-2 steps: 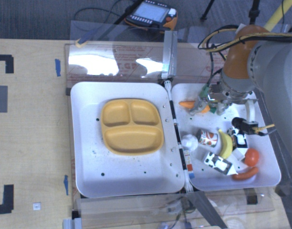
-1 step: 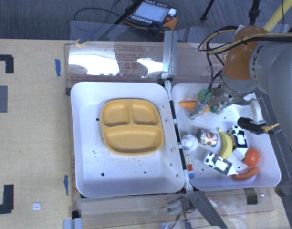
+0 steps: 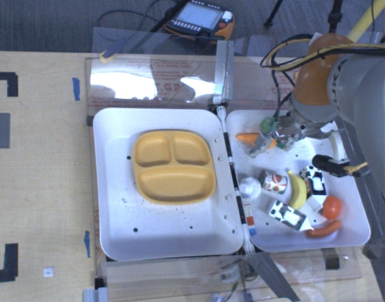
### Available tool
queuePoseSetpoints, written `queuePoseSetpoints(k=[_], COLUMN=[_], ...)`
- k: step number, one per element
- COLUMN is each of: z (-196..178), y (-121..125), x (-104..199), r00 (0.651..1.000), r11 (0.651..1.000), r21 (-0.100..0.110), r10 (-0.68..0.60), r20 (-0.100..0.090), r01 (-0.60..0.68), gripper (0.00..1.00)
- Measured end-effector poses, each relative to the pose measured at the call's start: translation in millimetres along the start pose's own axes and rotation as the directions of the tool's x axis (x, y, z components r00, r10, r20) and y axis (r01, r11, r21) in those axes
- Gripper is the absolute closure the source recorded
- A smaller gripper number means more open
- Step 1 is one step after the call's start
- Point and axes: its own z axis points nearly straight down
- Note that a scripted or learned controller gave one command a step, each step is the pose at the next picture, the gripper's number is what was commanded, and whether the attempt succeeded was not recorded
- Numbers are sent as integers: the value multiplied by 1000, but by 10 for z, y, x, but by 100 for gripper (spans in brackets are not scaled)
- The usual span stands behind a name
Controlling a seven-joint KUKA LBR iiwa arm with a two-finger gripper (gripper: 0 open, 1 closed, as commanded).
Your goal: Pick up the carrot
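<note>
The bench (image 3: 41,168) was a pale wooden surface bearing 2 shallow white bins side by side, with a pendant controller (image 3: 199,19) lying beyond them. We noted that the left bin (image 3: 111,231) held a yellow divided plate (image 3: 174,166), and that the right bin (image 3: 353,231) held the clutter.

The carrot (image 3: 248,138) lay near the upper left corner of the right bin, close to the divider between the 2 bins, with its leafy green top (image 3: 267,124) pointing right. The gripper (image 3: 271,142) sat low at the carrot's right end, just beside or touching it. We could not tell whether the gripper was apart or closed, and we saw no carrot held in it.

We judged 3 risks from this position:

1. The gripper stood at the thick, leafy end, not over the carrot's middle. A closure here could catch the green top alone, and the carrot could pivot or slip out on lifting.
2. The carrot lay close to the bin wall. A push from the right could slide it against the divider instead of seating it.
3. A banana (image 3: 297,190), a small can (image 3: 275,182) and a tomato (image 3: 331,207) lay further down the bin, apart from the carrot, so we judged a wrong pick unlikely.
</note>
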Motion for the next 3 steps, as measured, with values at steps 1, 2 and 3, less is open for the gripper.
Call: queuePoseSetpoints(k=[1, 2, 3], z=[-4, -10, -8], y=[43, 12, -15], x=[57, 20, -23], r00=[990, 1000, 991], r11=[990, 1000, 991], r21=[-11, -2, 4], r10=[139, -5, -137], r20=[-6, 0, 1], r01=[-139, 5, 137], gripper=[0, 0, 0])
